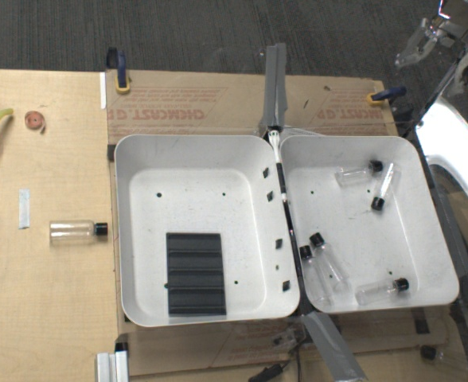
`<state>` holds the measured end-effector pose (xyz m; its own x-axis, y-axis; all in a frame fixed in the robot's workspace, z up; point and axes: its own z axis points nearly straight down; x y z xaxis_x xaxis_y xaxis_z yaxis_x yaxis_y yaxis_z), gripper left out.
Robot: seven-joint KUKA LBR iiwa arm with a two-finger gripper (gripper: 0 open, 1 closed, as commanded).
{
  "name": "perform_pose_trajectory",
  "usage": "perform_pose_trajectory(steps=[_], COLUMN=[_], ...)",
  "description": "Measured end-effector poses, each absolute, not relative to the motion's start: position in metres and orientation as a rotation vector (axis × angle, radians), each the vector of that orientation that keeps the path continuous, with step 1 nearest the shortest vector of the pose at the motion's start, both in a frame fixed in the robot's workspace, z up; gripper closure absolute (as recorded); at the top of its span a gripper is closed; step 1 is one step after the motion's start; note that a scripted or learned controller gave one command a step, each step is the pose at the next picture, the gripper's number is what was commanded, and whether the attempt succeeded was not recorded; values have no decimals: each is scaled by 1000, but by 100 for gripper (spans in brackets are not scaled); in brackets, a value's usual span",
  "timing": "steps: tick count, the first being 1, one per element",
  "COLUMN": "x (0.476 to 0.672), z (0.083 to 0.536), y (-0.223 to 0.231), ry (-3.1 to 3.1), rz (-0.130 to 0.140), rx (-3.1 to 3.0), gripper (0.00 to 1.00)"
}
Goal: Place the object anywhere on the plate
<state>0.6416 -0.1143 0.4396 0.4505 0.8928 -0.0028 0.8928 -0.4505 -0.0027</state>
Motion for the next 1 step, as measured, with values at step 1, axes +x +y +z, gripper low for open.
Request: perform_pose_trajectory(steps=[1], x=[659], z=[440], y=[-197], ry=[-1575], rz=[6], rx=[-2717], gripper=[0])
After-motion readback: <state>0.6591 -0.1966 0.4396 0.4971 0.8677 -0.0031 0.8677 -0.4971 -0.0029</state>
